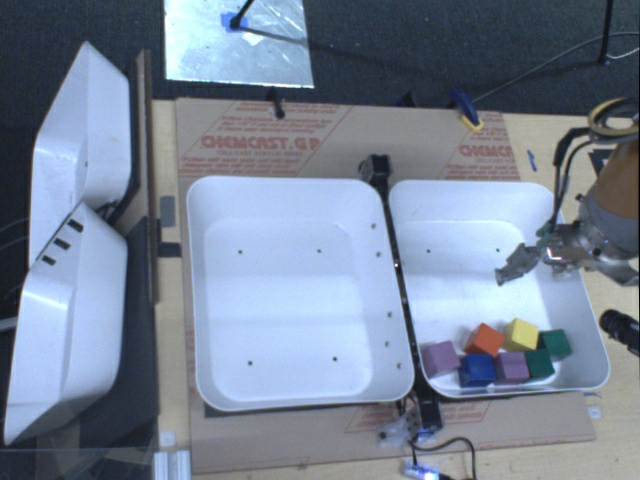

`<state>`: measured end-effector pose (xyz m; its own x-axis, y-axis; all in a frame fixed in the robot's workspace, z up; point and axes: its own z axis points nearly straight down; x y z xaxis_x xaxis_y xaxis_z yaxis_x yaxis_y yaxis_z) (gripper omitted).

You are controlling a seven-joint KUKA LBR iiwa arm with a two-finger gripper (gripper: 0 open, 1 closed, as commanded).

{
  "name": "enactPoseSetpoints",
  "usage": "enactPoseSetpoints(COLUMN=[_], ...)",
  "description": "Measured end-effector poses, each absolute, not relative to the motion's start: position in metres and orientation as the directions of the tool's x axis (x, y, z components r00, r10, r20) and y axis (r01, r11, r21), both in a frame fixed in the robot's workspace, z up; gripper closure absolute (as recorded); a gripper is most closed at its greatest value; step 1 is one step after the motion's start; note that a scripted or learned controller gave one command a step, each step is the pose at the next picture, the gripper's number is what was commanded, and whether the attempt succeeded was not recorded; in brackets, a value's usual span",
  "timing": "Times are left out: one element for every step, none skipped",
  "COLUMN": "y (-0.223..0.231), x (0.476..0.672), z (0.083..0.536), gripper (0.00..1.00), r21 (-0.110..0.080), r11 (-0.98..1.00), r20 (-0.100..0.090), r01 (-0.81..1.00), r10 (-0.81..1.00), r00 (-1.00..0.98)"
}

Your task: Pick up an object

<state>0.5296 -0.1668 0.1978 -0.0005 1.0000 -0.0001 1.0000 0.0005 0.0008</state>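
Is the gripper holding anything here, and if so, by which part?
Nothing is held. The gripper hovers above bare bin floor, apart from the coloured blocks clustered in the right bin's near corner.

Robotics lab, white bins (290, 193), taped cardboard (340, 133)

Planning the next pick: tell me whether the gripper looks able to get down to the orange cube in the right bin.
Probably yes. The gripper hangs over the right white bin, above bare floor, and the orange cube sits on the cluster's near edge with nothing on top. The yellow cube and purple cube crowd its sides.
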Motion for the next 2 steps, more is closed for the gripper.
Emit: enactPoseSetpoints(y=[-0.159, -0.164], x=[0.519, 0.537], z=[0.176, 0.18], gripper=[0.0, 0.0], r21=[-0.001, 0.001], r11=[0.0, 0.039], r20=[0.0, 0.0], r01=[1.0, 0.999], r10=[1.0, 0.999], r00=[0.0, -0.039])
